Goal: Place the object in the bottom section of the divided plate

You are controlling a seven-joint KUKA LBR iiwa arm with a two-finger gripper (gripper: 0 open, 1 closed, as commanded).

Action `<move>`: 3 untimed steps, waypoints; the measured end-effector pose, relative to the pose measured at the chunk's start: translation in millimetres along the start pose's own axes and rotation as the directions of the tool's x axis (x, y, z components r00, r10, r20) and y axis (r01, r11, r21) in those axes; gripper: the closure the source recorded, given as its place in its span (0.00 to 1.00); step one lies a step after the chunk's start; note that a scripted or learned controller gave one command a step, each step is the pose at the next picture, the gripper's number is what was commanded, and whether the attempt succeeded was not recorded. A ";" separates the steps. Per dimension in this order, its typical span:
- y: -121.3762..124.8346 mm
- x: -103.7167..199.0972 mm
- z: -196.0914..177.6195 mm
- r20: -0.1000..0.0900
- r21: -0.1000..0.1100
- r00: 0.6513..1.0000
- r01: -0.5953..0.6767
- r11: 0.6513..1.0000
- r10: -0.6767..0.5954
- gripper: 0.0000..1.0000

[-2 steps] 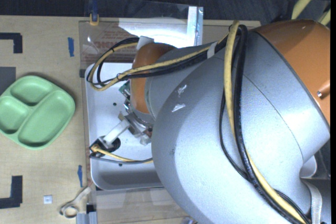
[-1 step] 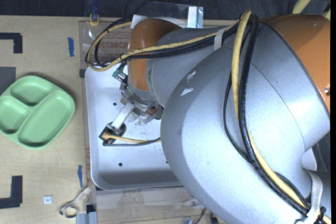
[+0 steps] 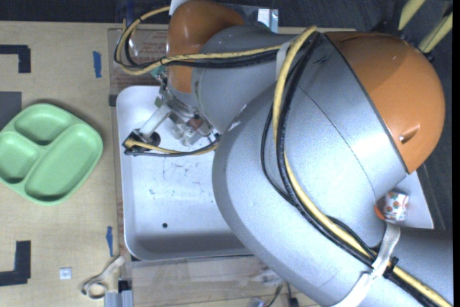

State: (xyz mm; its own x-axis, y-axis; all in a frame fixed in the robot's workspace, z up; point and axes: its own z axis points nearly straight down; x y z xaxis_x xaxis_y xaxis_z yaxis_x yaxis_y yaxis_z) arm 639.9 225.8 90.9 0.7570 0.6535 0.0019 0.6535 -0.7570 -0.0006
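Note:
A light green divided plate [image 3: 49, 152] lies on the wooden bench at the left, outside the bins. It has two small sections at its upper left and one long section along its lower right. My gripper [image 3: 164, 127] hangs low over the upper left part of the white bin [image 3: 169, 216], just right of the plate. The wrist and yellow cables hide what is under it. I see no object between plate and gripper. A small orange and white thing [image 3: 394, 206] peeks out beside the arm at the lower right.
The big grey arm with its orange band [image 3: 402, 97] covers the right half of the view and most of the bins. Black tape marks [image 3: 21, 57] and blue tape bits lie on the bench. The bin floor shows scuff marks.

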 end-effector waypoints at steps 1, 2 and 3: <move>-0.9 0.9 -10.3 -0.001 0.001 1.000 0.002 1.000 -0.002 1.00; -1.3 1.6 -20.6 -0.002 0.002 1.000 0.003 1.000 -0.003 1.00; -1.4 2.2 -30.9 -0.004 0.003 1.000 0.004 1.000 -0.004 1.00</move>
State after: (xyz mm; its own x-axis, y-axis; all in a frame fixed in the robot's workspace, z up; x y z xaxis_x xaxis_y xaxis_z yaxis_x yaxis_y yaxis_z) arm 640.6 228.3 121.9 0.7546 0.6561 0.0058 0.6562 -0.7546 -0.0036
